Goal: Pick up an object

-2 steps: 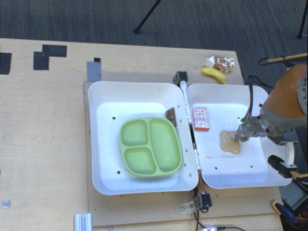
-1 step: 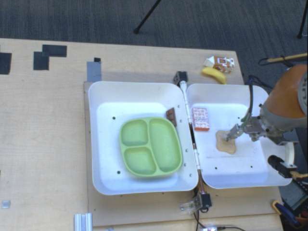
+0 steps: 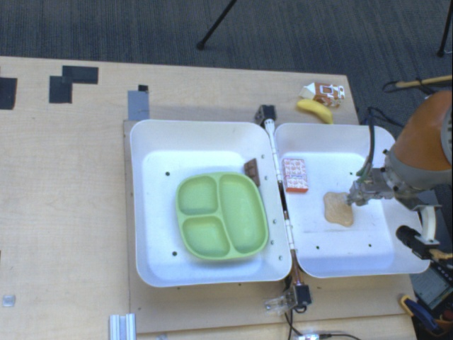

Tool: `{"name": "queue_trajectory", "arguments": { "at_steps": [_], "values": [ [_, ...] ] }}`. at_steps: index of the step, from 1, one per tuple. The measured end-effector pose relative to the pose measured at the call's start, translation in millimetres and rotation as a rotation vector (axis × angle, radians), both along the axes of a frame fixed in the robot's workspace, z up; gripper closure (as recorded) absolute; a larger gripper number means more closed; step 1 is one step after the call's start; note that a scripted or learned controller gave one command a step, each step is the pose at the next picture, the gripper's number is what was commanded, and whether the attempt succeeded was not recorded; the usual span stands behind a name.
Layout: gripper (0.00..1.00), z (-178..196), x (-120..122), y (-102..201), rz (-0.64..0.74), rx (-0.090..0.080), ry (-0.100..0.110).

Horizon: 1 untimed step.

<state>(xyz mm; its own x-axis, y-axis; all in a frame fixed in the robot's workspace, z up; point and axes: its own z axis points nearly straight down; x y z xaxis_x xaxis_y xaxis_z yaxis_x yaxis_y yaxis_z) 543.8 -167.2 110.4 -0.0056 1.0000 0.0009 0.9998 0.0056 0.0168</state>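
Gripper (image 3: 356, 195): stood low in the right bin (image 3: 311, 250), at the upper right edge of the tan piece (image 3: 338, 210). Whether it was open or closed could not be told, and no object was seen held in it.

Tan piece: flat, roughly rounded, lay on the floor of the right bin, right of centre. It extended from the gripper toward the lower left, apparently touching the tip or just beside it. Its long axis ran roughly top to bottom of the view, slightly tilted. Judged the likeliest target, being nearest the tool; a grasp would call for a small shift down and left to centre over it, and its flatness might make it hard to catch.

Red box (image 3: 294, 174): small, printed, upright in the view, lay in the same bin near the divider, well apart from the gripper to its left.

Brown item (image 3: 251, 167): small, dark, sat in the left bin (image 3: 141, 211) against its right wall, just beside the tray's upper right corner.

Tray (image 3: 221, 217): green, three compartments, lay in the middle of the left bin, far from the tool.

Banana (image 3: 314, 109) and packet (image 3: 328, 91): lay on the bench above the right bin, outside both bins.

Arm (image 3: 425, 144): entered from the right, orange band above the wrist.
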Motion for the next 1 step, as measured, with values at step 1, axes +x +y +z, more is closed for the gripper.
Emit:
{"name": "queue_trajectory", "arguments": {
  "at_steps": [1],
  "values": [
    [0.0,-0.1,-0.1,0.0,0.0,0.0,0.0]
  ]
}}
